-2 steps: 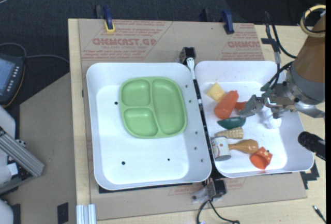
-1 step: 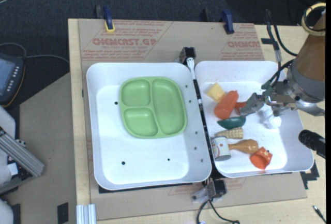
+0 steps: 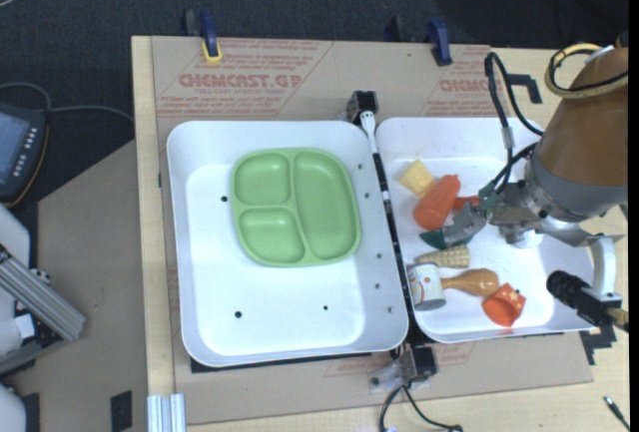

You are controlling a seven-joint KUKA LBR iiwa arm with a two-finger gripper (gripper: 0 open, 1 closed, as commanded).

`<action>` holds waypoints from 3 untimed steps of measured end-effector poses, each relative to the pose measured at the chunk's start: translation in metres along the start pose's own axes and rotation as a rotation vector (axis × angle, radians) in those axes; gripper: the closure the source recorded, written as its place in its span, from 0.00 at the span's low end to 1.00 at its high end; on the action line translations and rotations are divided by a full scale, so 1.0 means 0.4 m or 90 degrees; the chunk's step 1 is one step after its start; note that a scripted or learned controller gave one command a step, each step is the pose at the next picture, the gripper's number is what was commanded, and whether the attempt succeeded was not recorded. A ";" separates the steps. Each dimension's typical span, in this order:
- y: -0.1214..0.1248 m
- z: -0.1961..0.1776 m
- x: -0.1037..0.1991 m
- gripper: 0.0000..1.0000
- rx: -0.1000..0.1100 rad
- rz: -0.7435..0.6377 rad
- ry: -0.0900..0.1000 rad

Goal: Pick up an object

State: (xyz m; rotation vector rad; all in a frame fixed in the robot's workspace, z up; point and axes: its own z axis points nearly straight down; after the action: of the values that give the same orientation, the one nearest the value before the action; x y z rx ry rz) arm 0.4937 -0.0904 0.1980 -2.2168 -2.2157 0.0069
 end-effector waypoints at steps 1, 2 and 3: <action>0.006 0.110 -0.009 0.00 -0.001 0.000 0.000; 0.013 0.266 -0.017 0.00 0.000 0.000 0.000; 0.011 0.285 -0.015 0.00 -0.002 0.000 0.000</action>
State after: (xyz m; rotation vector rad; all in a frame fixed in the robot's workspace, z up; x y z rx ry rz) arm 0.4971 -0.0963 0.0838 -2.2190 -2.2171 0.0029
